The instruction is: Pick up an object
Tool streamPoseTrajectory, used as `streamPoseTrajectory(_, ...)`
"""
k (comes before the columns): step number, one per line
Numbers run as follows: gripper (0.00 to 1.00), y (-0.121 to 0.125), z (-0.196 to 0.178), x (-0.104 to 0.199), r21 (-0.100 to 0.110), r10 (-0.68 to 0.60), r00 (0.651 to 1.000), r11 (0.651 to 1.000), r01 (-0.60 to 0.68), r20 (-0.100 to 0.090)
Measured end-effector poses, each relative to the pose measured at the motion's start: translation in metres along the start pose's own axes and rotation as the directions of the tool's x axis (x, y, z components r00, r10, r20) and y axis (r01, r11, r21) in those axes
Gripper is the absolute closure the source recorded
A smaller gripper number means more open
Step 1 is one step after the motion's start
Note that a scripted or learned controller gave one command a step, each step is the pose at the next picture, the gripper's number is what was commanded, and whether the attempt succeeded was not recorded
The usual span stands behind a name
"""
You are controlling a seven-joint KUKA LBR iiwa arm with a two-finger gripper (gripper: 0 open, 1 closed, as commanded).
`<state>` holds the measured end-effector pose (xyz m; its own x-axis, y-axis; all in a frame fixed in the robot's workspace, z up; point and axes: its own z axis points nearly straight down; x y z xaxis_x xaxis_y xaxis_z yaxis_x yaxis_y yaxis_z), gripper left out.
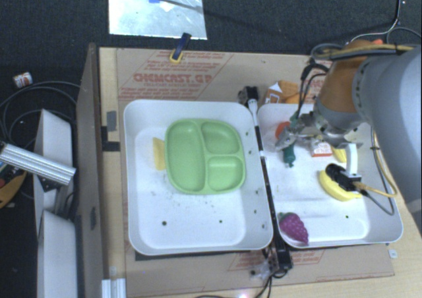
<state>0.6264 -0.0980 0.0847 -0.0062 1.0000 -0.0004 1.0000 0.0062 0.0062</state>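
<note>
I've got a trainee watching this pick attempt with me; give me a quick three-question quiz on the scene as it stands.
1. True or false: the green divided plate lies in the left bin.
2. Which item sits at the right bin's near-left corner? A) purple grapes B) banana C) red box
3. Fill in: the tool hangs over the ____ bin.

Key: 1 true; 2 A, the purple grapes, while the banana lies further right; 3 right.
</note>
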Motion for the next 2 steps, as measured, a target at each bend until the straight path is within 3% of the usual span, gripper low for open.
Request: streamPoseTrajectory(2,0.00,0.044,-0.001,0.000,0.001,0.000,1.000,1.000,0.000,0.000)
